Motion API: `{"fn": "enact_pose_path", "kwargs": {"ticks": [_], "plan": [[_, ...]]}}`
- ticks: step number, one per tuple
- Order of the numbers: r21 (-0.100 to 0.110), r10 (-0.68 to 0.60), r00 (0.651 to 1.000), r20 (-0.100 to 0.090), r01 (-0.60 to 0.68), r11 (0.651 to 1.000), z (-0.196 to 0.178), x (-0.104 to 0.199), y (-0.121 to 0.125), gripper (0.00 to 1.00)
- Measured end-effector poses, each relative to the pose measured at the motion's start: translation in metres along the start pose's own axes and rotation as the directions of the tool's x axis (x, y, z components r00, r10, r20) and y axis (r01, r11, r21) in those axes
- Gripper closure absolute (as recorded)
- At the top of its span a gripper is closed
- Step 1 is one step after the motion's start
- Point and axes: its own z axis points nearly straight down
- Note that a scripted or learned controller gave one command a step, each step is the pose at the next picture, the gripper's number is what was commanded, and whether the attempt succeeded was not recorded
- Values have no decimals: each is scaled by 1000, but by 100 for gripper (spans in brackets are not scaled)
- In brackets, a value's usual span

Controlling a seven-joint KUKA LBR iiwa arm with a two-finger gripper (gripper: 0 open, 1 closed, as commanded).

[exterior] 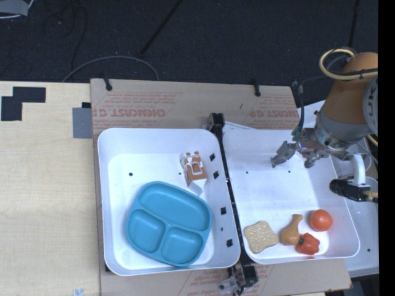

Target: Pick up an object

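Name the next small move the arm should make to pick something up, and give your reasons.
Probably travel toward the near edge of the right bin, then descend. The gripper hovers over bare floor at the bin's far end with nothing under it, while the bread, drumstick, tomato and pepper cluster along the near wall. The tomato, slightly apart, looks the easiest target.

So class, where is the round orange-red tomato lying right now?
The round orange-red tomato lies in the right white bin, near its front right corner, beside the tan pear-shaped toy and above the red pepper.
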Motion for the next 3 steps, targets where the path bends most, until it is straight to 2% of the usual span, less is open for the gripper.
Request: {"fn": "enact_pose_path", "kwargs": {"ticks": [1,2,3], "plan": [[-1,-1,1000,0,1,1000,54,6,7,0],[2,0,1000,-1,0,1000,46,6,6,100],[-2,-1,1000,0,1,1000,3,2,10,100]]}}
